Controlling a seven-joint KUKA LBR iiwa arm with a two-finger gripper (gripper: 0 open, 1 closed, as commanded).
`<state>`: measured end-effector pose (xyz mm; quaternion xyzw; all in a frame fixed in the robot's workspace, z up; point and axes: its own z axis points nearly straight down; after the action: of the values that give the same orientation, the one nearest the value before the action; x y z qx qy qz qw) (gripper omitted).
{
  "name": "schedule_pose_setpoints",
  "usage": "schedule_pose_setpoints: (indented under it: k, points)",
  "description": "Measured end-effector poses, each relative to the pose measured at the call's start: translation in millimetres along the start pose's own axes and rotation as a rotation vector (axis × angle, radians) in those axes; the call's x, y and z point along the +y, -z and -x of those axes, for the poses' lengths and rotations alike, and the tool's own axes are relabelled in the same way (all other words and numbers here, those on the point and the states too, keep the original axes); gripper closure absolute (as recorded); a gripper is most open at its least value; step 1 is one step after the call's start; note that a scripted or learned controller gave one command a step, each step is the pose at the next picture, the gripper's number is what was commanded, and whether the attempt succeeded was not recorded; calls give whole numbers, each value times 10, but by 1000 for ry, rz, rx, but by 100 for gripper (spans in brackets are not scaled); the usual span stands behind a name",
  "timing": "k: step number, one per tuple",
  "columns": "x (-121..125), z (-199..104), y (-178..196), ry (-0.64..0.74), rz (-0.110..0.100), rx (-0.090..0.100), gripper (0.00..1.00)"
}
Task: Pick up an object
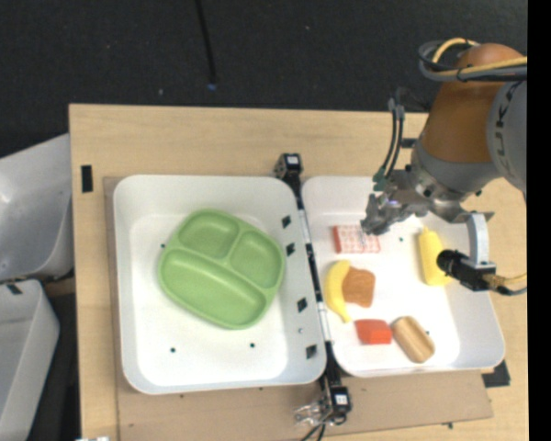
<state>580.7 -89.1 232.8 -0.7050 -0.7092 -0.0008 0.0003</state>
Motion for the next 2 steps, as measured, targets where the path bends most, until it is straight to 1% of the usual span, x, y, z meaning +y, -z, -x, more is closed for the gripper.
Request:
schedule_pose_setpoints:
  k: [1, 2]
  points:
    - [-166, -512, -82, -1, -2, -2, 100]
    - [-307, -1086, -88, 1, -2, -1, 100]
